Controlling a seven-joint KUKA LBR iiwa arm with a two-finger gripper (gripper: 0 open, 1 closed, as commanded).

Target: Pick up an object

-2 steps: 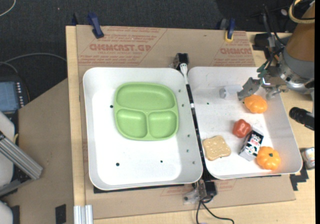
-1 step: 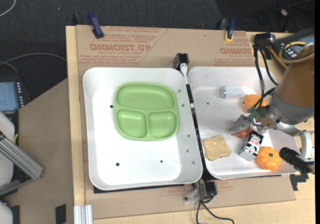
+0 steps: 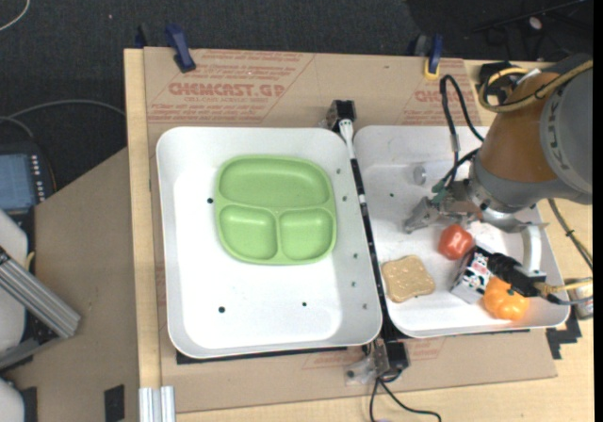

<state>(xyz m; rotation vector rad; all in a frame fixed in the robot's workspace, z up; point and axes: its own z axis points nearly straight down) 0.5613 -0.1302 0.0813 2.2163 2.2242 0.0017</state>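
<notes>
Gripper (image 3: 429, 211) low in right bin (image 3: 396, 152), fingers' state unclear, red ball (image 3: 455, 241) at its four o'clock, toast (image 3: 407, 279) near six

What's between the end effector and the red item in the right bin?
Nothing visible. The end effector sits low in the right bin, and the red item lies just beside it, with bare bin floor between them.

**Printed words on the counter's protective sheet**

The brown sheet (image 3: 245, 86) covering the counter carries red lettering reading "CHEMCAST G P" behind the left bin, with smaller lines beneath too small to read. A similar red print near the right bin is partly hidden and illegible.
</notes>
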